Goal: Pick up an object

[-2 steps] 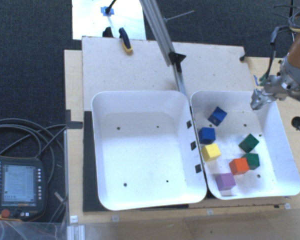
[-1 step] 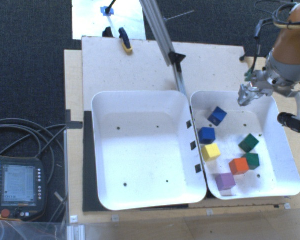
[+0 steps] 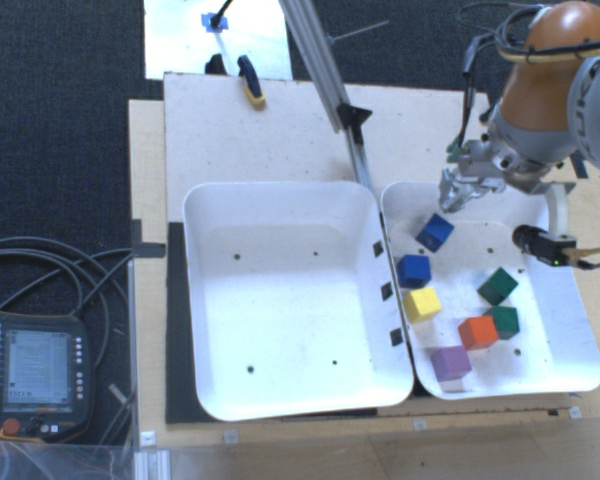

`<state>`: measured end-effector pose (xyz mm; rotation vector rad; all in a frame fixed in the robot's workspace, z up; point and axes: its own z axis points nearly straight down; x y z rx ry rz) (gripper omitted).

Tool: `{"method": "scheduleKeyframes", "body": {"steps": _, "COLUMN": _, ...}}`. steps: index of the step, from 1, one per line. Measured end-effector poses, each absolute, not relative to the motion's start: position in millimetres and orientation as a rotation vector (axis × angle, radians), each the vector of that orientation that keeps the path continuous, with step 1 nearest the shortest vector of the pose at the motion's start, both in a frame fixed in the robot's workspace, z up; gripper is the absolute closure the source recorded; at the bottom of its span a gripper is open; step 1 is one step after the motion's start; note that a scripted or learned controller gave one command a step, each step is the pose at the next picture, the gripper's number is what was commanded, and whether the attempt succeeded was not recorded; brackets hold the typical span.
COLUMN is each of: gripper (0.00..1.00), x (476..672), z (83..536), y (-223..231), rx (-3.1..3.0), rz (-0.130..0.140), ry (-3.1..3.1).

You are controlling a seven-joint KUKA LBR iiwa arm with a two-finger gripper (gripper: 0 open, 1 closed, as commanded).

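The claw (image 3: pixel 458 196) hangs over the far end of the right bin (image 3: pixel 570 343), just beyond and slightly right of a blue cube (image 3: pixel 435 232) that lies tilted on the bin floor; whether the claw stands wide or narrow cannot be told, and no cube is seen within it. Above it the grey arm (image 3: pixel 555 78) (with its orange band) enters from the right.

Nearer in the same bin, close to the left wall, a second blue cube (image 3: pixel 413 270) lies just beside a yellow cube (image 3: pixel 421 304). To the right lie a dark green cube (image 3: pixel 498 286) and, nearer, a second green cube (image 3: pixel 506 320) touching an orange cube (image 3: pixel 477 332). A purple cube (image 3: pixel 450 363) sits nearest of all.

The left bin (image 3: pixel 205 268) adjoins the right bin along a shared edge. Both rest on a pale board (image 3: pixel 280 128); a blue-and-yellow clamp (image 3: pixel 250 78) stands at its far edge. A control pendant (image 3: pixel 35 373) with cables lies on the dark floor at near left.
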<state>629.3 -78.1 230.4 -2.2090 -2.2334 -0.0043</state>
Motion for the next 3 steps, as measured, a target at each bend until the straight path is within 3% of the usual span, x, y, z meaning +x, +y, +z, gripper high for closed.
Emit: {"method": "scheduleKeyframes", "body": {"steps": 3, "gripper": 1.0, "x": 656.5, "z": 238.9, "y": 78.8, "rx": -2.21, "rz": -0.006, "ry": -2.234}}
